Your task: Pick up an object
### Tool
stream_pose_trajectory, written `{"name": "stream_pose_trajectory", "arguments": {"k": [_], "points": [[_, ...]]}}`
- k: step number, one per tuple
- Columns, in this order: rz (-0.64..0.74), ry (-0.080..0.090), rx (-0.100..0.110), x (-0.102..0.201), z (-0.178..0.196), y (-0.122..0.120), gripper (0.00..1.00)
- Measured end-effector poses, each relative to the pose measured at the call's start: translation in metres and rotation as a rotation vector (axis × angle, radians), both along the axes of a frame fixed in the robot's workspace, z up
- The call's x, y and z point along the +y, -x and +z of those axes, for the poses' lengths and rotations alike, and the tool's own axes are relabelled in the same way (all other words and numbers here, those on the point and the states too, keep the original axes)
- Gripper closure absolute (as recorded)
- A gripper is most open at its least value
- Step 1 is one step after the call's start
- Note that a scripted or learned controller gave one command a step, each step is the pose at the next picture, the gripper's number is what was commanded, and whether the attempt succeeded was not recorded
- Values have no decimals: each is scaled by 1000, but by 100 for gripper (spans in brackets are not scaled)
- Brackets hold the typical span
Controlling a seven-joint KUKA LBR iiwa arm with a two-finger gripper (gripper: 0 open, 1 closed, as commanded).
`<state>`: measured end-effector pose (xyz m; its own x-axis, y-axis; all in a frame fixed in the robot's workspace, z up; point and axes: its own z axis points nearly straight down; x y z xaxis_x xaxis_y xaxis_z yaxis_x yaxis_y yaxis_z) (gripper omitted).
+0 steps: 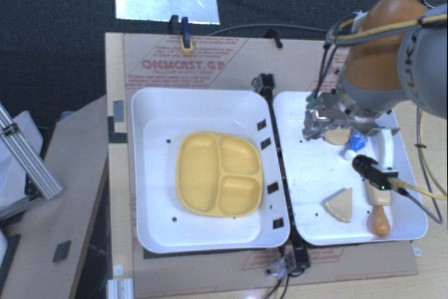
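The gripper [318,121] hangs low over the far part of the right bin [308,213]; whether it is closed or spread cannot be told from here. Just beside it lies a pale tan round piece [336,136], partly hidden under the arm, with a small blue and white object [355,143] next to it. Nearer the front lie a tan wedge [339,205] and a brown wooden-handled tool [379,210]. The left bin [150,150] holds a yellow divided plate [218,174].
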<state>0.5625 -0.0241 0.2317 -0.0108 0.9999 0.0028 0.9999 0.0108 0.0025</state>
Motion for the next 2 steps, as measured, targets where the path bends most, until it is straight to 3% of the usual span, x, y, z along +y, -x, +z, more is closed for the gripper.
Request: {"name": "stream_pose_trajectory", "arguments": {"k": [2], "points": [[-1,1,1,112,-8,-11,100]]}}
